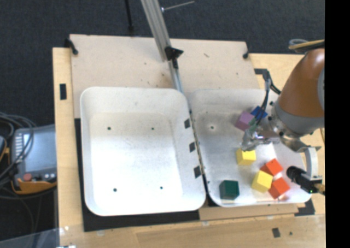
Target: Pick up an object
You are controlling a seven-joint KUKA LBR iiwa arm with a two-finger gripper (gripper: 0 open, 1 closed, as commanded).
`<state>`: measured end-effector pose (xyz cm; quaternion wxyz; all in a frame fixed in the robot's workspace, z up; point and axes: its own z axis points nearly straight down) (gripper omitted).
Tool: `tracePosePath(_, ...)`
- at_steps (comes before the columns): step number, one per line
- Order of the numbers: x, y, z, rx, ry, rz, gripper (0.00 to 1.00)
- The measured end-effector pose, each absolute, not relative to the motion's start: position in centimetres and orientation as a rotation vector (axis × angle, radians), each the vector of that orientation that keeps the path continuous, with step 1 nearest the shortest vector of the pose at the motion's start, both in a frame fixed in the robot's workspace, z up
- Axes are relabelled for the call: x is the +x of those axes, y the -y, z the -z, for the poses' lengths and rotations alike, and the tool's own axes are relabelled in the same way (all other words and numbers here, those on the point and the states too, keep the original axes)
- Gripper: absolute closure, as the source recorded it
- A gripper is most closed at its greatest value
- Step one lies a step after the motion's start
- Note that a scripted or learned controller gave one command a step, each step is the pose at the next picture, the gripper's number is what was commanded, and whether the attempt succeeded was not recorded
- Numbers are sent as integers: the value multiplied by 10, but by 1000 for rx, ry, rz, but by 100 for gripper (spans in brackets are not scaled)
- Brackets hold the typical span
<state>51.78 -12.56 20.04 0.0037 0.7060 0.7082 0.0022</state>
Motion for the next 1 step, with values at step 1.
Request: tracePosePath(1, 520, 127, -240, 2213, -2221, -6, 100)
